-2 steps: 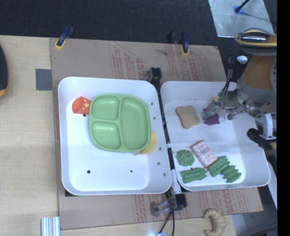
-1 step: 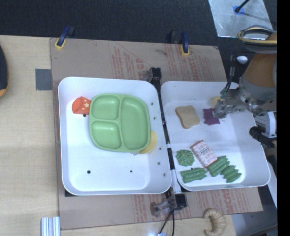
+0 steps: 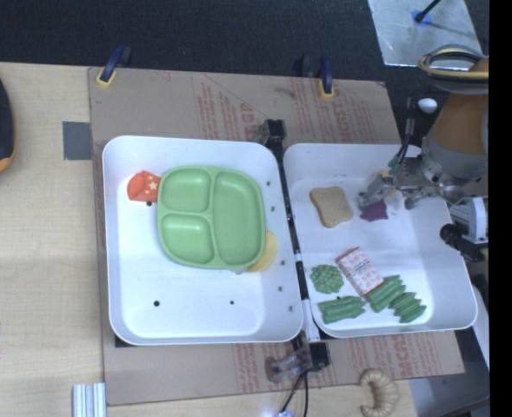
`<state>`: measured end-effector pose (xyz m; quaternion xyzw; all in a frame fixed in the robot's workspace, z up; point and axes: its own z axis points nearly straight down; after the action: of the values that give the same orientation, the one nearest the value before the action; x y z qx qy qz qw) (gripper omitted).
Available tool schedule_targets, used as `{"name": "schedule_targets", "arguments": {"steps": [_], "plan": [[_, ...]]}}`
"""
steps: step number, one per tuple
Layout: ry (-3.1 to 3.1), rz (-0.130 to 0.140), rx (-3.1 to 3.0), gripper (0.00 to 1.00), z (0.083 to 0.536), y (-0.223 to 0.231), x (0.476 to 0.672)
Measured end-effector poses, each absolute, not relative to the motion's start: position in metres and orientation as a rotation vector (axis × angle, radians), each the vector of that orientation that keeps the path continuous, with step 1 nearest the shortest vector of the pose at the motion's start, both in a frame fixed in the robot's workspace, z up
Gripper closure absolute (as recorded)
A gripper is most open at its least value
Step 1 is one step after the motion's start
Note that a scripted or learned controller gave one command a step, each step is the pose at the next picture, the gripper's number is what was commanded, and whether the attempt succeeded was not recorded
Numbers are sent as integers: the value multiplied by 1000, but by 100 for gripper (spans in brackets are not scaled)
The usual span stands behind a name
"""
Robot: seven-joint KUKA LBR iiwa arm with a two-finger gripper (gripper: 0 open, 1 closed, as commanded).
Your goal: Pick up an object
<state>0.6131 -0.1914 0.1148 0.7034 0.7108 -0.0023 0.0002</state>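
Over the right bin (image 3: 438, 307), near its back right corner, the end effector (image 3: 386, 194) hangs low from the grey arm (image 3: 455, 137) with its orange band. Its fingers look spread, tips down beside a small purple object (image 3: 375, 212), which lies on the bin floor just below them and is not seen between them. Just left of that piece lies a tan slice of toy bread (image 3: 330, 206). Nearer the front of the same bin sit a green broccoli head (image 3: 327, 278), a red and white packet (image 3: 360, 271) and two bunches of green beans (image 3: 396, 297). On the left bin (image 3: 195, 320) rests a green divided plate (image 3: 212, 217), with a red piece (image 3: 142, 186) touching its left rim and a yellow one (image 3: 267, 252) peeking from under its right edge. Both bins stand on the desk (image 3: 38, 259).
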Motion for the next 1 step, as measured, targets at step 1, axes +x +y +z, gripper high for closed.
{"name": "schedule_targets", "arguments": {"steps": [1], "plan": [[2228,-1,2212,0,91,-204,633]]}}
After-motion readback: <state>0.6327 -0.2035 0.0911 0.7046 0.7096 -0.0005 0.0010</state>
